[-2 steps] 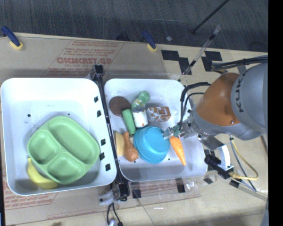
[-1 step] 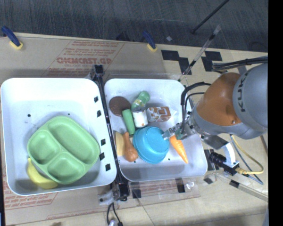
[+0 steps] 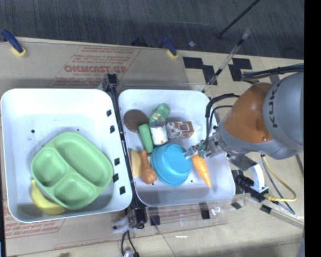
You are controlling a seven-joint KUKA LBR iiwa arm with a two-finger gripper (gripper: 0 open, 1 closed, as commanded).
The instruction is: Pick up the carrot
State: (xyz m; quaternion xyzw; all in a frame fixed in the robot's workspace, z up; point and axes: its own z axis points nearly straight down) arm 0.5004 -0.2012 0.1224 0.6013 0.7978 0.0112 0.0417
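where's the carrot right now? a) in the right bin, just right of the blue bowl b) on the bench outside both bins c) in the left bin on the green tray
a: the carrot lies in the right bin, beside the blue bowl on its right side.

Two bins sit side by side on the tabletop (image 3: 53, 63). The left bin (image 3: 16, 116) holds a divided plate (image 3: 72, 170). In the right bin (image 3: 195, 98), the bowl (image 3: 171, 165) lies centre-front, the carrot (image 3: 201, 170) just right of it, beside the pincer (image 3: 199, 151)
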